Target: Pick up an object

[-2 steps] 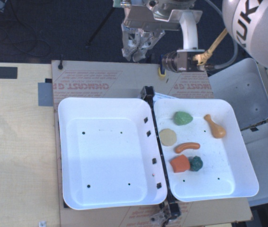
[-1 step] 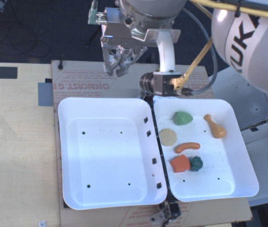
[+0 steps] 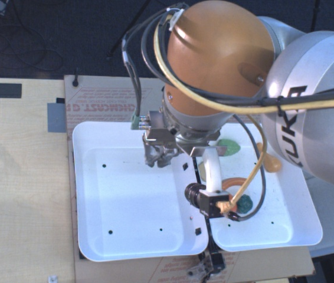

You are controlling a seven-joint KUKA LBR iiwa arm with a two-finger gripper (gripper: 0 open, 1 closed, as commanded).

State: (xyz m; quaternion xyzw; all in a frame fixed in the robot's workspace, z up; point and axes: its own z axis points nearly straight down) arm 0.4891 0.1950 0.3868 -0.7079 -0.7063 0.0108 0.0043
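My gripper (image 3: 159,154) hangs below the big orange wrist band, over the far right part of the left bin (image 3: 96,217), close to the divider between the bins. Nothing shows beneath it. In the right bin (image 3: 291,229) lie a light green piece (image 3: 230,147) near the far wall, a yellow-orange piece (image 3: 271,164) to its right, an orange curved piece (image 3: 235,183) in the middle, and a dark teal round object (image 3: 245,203) in front of that. The arm covers much of the right bin's far side.
The arm's grey body and cables (image 3: 255,102) fill the upper right. A white cylinder with a black fitting (image 3: 209,184) hangs over the divider. Both bins rest on a cardboard sheet (image 3: 102,99). A pale wooden bench top (image 3: 19,181) lies to the left.
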